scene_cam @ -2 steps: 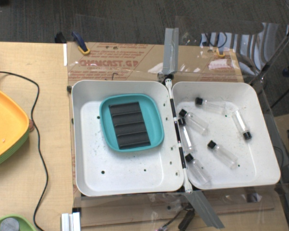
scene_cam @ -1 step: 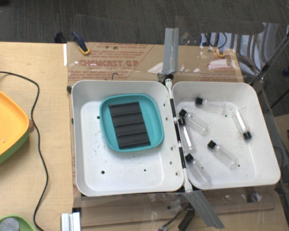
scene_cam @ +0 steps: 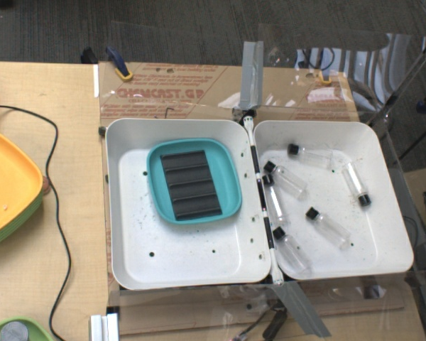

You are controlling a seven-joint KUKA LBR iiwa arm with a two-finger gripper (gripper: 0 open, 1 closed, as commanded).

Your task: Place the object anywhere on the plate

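A teal square plate [scene_cam: 231, 183] lies in the left white bin [scene_cam: 128, 247], toward its upper middle. A dark grey ridged block [scene_cam: 190, 184] rests flat on the plate, covering most of its middle. In the right white bin [scene_cam: 390, 254] lie several clear vials with black caps, among them one near the back [scene_cam: 307, 155], one at the right [scene_cam: 355, 183] and one toward the front [scene_cam: 328, 224]. More vials [scene_cam: 273, 201] lie along the bin's left wall.
Stacked yellow and green dishes [scene_cam: 7, 190] sit on the wooden table at far left, with a black cable [scene_cam: 57, 212] running past them. Printed cardboard [scene_cam: 170, 87] and a grey metal post [scene_cam: 252, 77] stand behind the bins.
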